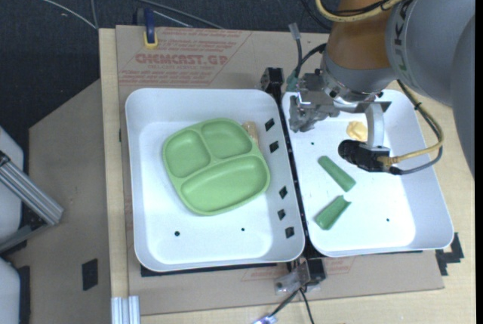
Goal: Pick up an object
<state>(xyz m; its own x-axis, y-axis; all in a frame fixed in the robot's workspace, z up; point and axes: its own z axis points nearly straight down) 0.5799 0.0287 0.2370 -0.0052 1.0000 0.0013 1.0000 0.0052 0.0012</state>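
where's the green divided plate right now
The green divided plate lies in the left bin, near its middle, across the divider from two green sticks.

We read red print, "CHEMCAST GP", on the brown sheet [185, 57] at twelve o'clock of the left bin [143, 164]. The smaller lines around it blur.

Two green sticks [336, 173] [331, 212] lie flat in the right bin [423, 224], perhaps apart.

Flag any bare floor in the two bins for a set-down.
Left bin: bare strip along the near wall below the green tray, and a narrower one down its left side. Right bin: bare near-right corner, right of the two green sticks. Crowded at the right bin's far end, under the arm and gripper.
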